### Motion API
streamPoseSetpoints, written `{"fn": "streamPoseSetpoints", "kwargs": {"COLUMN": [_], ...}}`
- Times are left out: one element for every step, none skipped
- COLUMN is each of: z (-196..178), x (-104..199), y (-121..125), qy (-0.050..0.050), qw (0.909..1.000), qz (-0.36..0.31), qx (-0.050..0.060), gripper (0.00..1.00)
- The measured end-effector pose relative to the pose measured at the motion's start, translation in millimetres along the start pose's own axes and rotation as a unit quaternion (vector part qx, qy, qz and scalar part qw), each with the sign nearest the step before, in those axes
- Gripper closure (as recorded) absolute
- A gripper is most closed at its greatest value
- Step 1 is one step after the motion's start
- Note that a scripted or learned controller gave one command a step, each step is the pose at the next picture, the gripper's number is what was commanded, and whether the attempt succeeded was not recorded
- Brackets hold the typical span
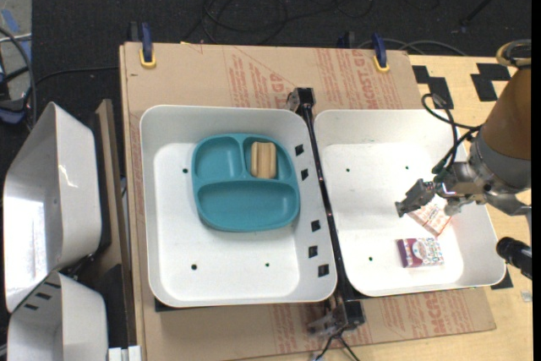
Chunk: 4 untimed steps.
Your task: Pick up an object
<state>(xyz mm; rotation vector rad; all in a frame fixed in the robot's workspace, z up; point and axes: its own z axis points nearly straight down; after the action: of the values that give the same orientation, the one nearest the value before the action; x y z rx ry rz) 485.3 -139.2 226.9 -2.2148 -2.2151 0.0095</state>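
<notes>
In the right bin [372,139], my gripper [416,200] hangs low at the right side, just left of a small white and red packet [434,218] that lies partly under the wrist. A purple and white carton [420,252] lies flat a little below it, apart from the gripper. The left bin [169,199] holds a teal divided plate [245,199] with a tan wooden block [264,160] in its upper right compartment.
The arm [511,139] comes in over the right bin's right rim. A black divider [319,190] runs between the bins. White boxes [46,199] stand left of the bench, cables lie on the floor behind.
</notes>
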Motion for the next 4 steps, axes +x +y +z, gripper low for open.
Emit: {"fn": "streamPoseSetpoints", "kwargs": {"z": [-4.3,44.0,90.7,131.1], "x": [0.2,-8.3,0.0,-3.2], "y": [2.2,-0.6,-2.6,0.5], "qy": [-0.001,-0.001,0.0,-0.005], "qw": [1.0,1.0,1.0,0.9999], "qz": [-0.001,0.002,0.001,0.003], "qx": [-0.005,-0.003,-0.003,-0.01], "gripper": [0.0,0.0,0.0,0.0]}}
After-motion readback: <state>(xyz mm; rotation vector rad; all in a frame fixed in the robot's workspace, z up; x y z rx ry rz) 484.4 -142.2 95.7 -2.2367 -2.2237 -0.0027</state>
